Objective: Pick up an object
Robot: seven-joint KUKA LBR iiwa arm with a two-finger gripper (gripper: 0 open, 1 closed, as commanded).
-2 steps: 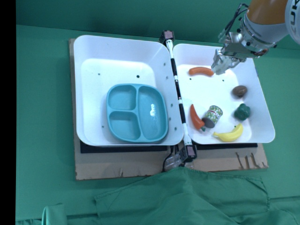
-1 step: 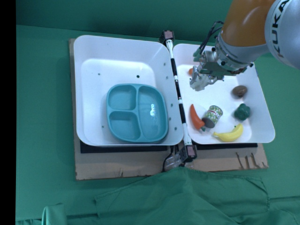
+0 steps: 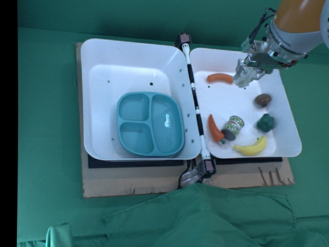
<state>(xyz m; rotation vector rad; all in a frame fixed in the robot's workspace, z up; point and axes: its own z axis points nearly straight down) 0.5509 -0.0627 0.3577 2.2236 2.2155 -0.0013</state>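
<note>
The right bin (image 3: 285, 138) holds an orange sausage (image 3: 220, 78) at its back, a brown lump (image 3: 262, 100), a dark green piece (image 3: 266, 122), a small jar with a green label (image 3: 233, 126), a carrot (image 3: 215, 128) and a banana (image 3: 252, 147). My gripper (image 3: 244, 78) hangs over the back of this bin, just right of the sausage's end and a little above the bin floor. I see nothing between its fingers.
The left bin (image 3: 103, 60) holds a teal three-compartment plate (image 3: 150, 123). A black-and-white bar (image 3: 194, 94) runs between the bins. Green cloth (image 3: 205, 215) bunches up in front of the cardboard base.
</note>
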